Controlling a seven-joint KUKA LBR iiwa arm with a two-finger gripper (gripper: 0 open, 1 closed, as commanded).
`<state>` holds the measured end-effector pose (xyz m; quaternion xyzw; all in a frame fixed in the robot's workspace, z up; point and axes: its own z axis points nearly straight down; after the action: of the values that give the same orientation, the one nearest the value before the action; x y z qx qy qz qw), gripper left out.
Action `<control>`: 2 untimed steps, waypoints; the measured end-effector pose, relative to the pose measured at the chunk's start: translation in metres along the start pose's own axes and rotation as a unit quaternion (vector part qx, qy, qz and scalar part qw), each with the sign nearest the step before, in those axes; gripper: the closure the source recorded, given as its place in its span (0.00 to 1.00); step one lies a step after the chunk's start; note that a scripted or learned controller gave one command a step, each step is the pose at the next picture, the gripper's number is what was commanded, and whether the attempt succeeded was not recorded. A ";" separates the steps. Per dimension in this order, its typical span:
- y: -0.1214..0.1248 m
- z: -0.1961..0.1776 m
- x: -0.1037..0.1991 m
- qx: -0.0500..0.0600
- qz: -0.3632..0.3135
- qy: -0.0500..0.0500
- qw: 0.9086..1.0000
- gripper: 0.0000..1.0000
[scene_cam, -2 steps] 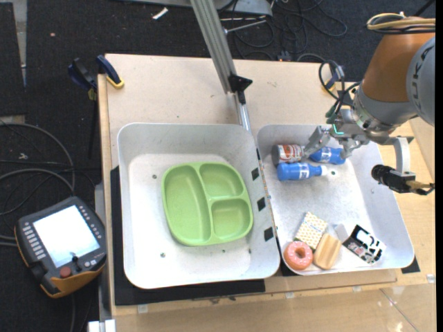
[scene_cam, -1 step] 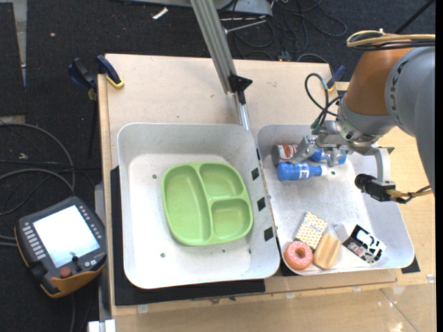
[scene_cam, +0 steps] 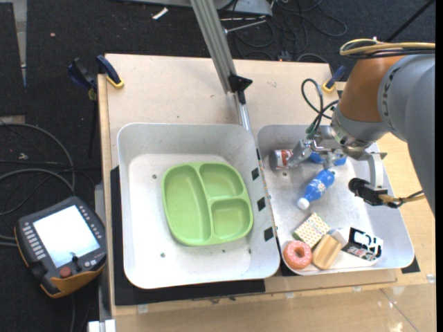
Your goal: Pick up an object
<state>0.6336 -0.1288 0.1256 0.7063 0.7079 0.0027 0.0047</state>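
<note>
Desk point(scene_cam: 173, 88): pale board carrying two shallow white bins. Left bin point(scene_cam: 138, 151): one green plastic tray point(scene_cam: 206, 203), three compartments, rounded corners. Right bin point(scene_cam: 398, 244): blue bottle point(scene_cam: 317, 188) lying tilted mid-bin; red can point(scene_cam: 280, 158) on its side at the upper left; waffle square point(scene_cam: 311, 229), bread roll point(scene_cam: 327, 250), pink doughnut point(scene_cam: 299, 254), black-and-white item point(scene_cam: 364, 243) along the near edge. Pincer point(scene_cam: 304, 151) beside the can; grip cannot be told.

The arm point(scene_cam: 387, 88) is cut off at the right edge. Gripper point(scene_cam: 313, 151) finger state is indeterminate. The can point(scene_cam: 280, 158) label is illegible.
</note>
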 end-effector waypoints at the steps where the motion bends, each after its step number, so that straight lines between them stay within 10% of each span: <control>1: -0.002 -0.005 0.001 0.004 0.000 0.001 1.000 1.00; 2: 0.000 -0.058 0.011 0.002 -0.001 0.001 1.000 1.00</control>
<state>0.6327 -0.1171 0.1838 0.7057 0.7085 0.0019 0.0022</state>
